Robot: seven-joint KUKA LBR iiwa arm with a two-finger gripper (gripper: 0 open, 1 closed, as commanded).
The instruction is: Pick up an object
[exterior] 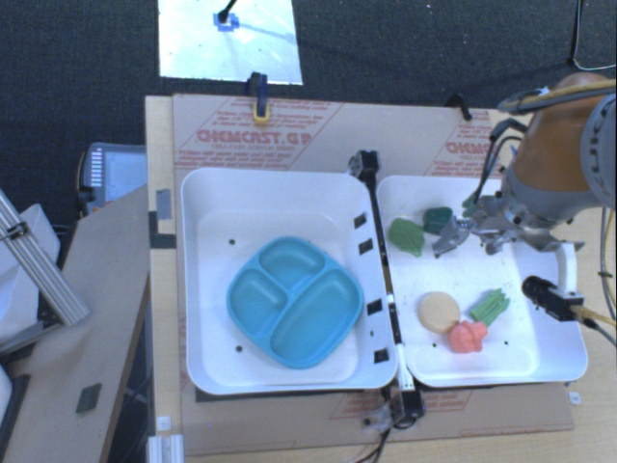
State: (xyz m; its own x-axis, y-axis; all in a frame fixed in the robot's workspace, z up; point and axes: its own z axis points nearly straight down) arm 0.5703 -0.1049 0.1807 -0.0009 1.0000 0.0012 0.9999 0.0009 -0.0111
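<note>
Toys lie in the right bin [554, 360], five of them. A dark green piece [438, 219] sits near the bin's far edge, with a lighter green lump [406, 236] just beside it toward the divider. Nearer the front edge rest a tan disc [440, 311], a pink lump [468, 337] touching the disc's front right side, and a ribbed green piece [491, 306] just right of them, tilted.

The left bin [207, 355] carries a blue divided plate [293, 300], set at a slant in the bin's middle, its three compartments bare.

The arm [564, 148] comes in from the right over the far right corner of the right bin, its orange band above the grey wrist. The gripper [474, 237] hangs low over the far half of that bin, just right of the dark green piece. Its two grey fingers [449, 240] are spread apart, one reaching toward the dark green piece, the other toward the bin's right side. Nothing is seen between them.

A black fitting [548, 297] sits at the bin's right edge
</note>
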